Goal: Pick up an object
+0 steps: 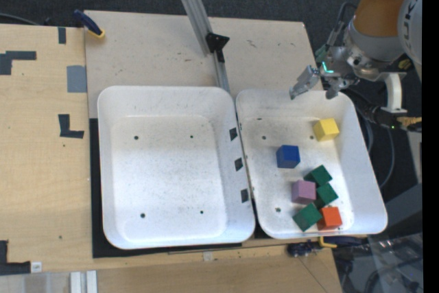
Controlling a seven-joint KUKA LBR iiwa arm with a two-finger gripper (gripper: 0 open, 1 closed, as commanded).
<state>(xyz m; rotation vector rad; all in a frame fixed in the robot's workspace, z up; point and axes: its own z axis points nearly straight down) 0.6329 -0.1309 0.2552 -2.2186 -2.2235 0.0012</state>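
The right bin (267,219) holds several blocks: a yellow one (326,129) near its far right, a blue one (288,156) in the middle, a purple one (303,191), green ones (319,177) (308,217) and an orange one (331,217) at the near right. My gripper (316,86) hangs over the bin's far right corner, above and behind the yellow block. Its two fingers stand apart with nothing between them.
The left bin (164,168) lies beside the right one. A slanted metal rail (195,7) runs from the top down to the gap between the bins. A blue and yellow tool (89,23) lies on the bench at the far left.
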